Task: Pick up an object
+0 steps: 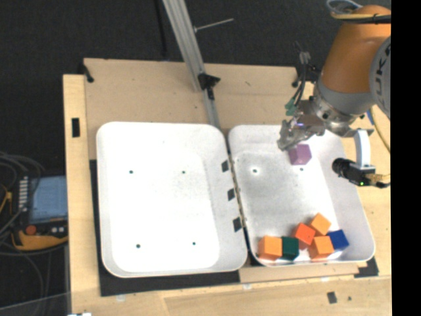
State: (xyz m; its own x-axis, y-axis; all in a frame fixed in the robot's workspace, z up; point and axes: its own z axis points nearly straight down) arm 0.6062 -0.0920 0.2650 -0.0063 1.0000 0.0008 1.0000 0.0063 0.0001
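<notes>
- Purple block [301, 154]: it is seen in the upper part of the right bin [342, 196], directly under the tool [294, 139], with its top edge tucked against the fingertips.
- The tool is positioned at the block's upper side; whether the block is gripped, or whether the tool is open or closed, cannot be told from this slanted view.
- The arm [352, 58] is seen reaching in from the right, its orange band lying above the grey wrist (the wrist is tilted down toward the bin).
- A cluster of blocks is gathered at the near edge of the right bin, well apart from the purple block: an orange block [270, 245] touching a green block [290, 247], a red-orange block [305, 233], two more orange blocks [321, 224] [321, 246], and a blue block [338, 239] at the right end.
- The left bin [164, 196] is set just beside the right one on the desk [145, 91].
- A metal rail [187, 38] is seen slanting down toward the gap between the bins.
</notes>
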